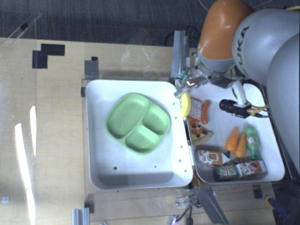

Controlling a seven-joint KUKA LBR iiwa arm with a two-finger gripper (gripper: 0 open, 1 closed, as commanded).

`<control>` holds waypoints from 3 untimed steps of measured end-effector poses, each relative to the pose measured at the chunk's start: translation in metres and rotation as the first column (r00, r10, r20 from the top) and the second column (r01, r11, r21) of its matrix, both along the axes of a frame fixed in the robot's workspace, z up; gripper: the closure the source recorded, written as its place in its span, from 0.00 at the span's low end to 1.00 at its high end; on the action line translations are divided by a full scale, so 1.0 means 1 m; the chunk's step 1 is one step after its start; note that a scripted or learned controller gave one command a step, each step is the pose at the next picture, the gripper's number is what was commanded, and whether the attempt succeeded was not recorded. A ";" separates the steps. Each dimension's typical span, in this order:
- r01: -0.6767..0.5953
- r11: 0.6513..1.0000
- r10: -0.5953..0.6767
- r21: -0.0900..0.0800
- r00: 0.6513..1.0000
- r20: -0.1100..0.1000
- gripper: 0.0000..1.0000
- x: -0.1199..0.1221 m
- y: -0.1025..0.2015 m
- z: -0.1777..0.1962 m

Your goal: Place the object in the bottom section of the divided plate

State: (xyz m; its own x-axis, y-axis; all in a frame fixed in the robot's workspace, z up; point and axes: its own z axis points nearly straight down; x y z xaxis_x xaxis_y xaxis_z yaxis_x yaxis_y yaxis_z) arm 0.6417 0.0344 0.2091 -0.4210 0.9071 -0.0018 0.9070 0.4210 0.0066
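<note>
A green divided plate [138, 122] lies in the left bin [101, 172], with one long section at the left, a smaller one at the upper right and one at the bottom. My gripper [182, 90] hangs over the rim between the two bins, at their far end. It is shut on the upper end of a yellow banana [185, 106], which hangs down over the left edge of the right bin [274, 172]. The banana sits to the right of the plate, apart from it.
The right bin holds a red sausage [205, 112], a pizza slice [199, 133], two orange carrots [236, 142], a green bottle [251, 140], a small carton [210, 157] and a can [228, 172]. The arm's grey body covers the far right.
</note>
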 end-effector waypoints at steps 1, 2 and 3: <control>-0.101 0.995 0.101 0.000 0.995 -0.001 1.00 -0.052 0.016 0.020; -0.063 0.998 0.063 0.000 0.998 0.000 1.00 -0.016 0.026 0.028; -0.105 0.994 0.105 0.000 0.994 -0.001 1.00 -0.077 0.017 0.025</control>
State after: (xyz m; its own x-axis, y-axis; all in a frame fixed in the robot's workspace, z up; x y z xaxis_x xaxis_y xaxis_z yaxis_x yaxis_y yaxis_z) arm 0.5648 0.0515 0.2342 -0.5142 0.8577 -0.0019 0.8577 0.5142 0.0058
